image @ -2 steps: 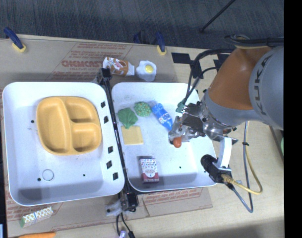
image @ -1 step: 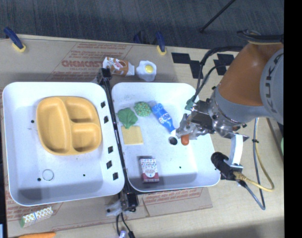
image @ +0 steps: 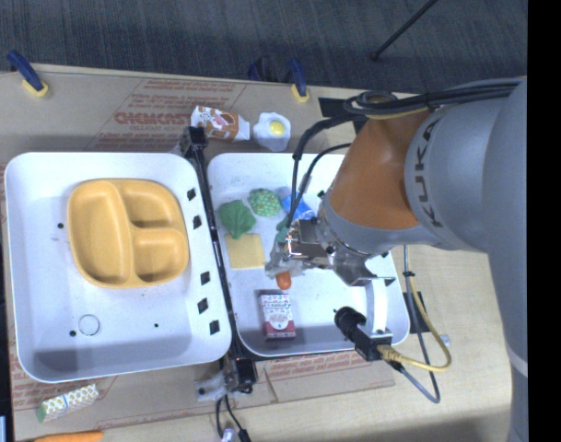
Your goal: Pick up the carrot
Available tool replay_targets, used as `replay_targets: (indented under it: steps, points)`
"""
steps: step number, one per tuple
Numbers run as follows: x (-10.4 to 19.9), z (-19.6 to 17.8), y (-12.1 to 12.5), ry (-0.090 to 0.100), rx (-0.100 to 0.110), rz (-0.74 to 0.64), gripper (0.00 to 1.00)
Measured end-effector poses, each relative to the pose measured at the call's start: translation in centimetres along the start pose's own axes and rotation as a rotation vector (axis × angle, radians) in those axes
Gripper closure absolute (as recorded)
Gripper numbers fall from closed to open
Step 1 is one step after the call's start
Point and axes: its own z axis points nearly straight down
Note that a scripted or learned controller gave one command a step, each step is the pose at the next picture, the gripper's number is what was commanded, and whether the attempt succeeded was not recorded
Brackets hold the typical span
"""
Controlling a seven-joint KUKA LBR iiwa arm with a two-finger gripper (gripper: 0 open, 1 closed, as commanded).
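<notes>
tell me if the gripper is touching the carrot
Cannot tell: in the camera view the gripper sits right over the carrot, hiding any contact.

carrot (image: 284, 281) mostly hidden under hand (image: 289, 258), finger state unclear

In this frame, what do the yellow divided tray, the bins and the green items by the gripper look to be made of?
Yellow tray: likely molded plastic, smooth with a soft sheen and rounded compartment edges. Left bin and right bin: white, glossy, probably thin plastic, given the shiny rims. Green leafy piece and green bumpy piece: seemingly toy food in matte plastic or rubber, uniformly coloured; too small to be sure.
</notes>
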Motion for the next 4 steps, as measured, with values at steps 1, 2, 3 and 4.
replay_targets:
  steps: [1,2,3,4]
  points:
    - [3.5,-2.3,-0.3,0.000,-0.002,0.020,1.00]
    - [3.8,-9.0,-0.3,0.000,-0.002,0.132,1.00]
    - [3.7,2.9,-0.4,0.000,0.002,0.239,1.00]
    - [4.1,-6.0,3.8,0.001,-0.001,0.398,1.00]
